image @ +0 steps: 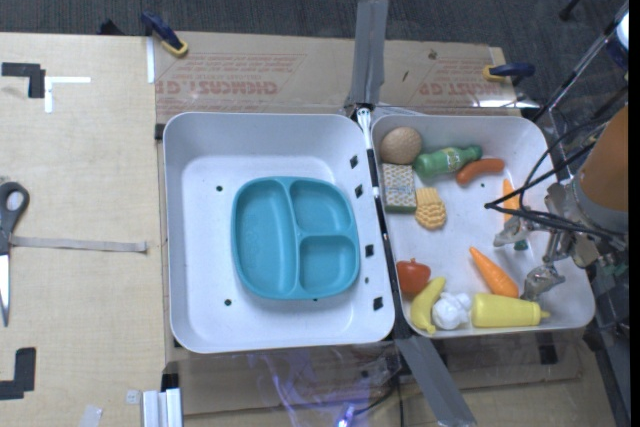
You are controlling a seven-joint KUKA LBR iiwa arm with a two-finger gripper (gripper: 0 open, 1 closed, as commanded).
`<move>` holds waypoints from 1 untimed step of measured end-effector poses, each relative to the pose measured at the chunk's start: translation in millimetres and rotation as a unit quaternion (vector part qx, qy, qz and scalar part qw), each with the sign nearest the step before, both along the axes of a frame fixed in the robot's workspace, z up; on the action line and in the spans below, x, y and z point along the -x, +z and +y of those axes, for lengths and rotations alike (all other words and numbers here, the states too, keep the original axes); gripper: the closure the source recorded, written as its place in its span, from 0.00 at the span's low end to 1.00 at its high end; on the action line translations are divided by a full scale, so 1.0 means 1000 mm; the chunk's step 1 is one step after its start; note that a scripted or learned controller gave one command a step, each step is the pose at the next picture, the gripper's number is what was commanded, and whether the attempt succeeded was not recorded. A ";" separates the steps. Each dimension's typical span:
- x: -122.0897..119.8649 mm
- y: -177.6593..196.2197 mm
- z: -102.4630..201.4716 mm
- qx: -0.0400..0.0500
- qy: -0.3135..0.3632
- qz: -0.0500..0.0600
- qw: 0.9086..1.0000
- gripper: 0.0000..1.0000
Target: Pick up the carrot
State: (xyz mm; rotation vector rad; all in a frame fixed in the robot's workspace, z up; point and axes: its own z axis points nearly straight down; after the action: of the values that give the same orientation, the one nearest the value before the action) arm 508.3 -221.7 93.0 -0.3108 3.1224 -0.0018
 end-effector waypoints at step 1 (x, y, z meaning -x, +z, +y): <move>0.016 0.000 0.036 0.000 -0.140 -0.001 0.990 0.00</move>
State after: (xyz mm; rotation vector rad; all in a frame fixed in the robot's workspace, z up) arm 491.9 -185.3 93.0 0.1283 3.1339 -0.0016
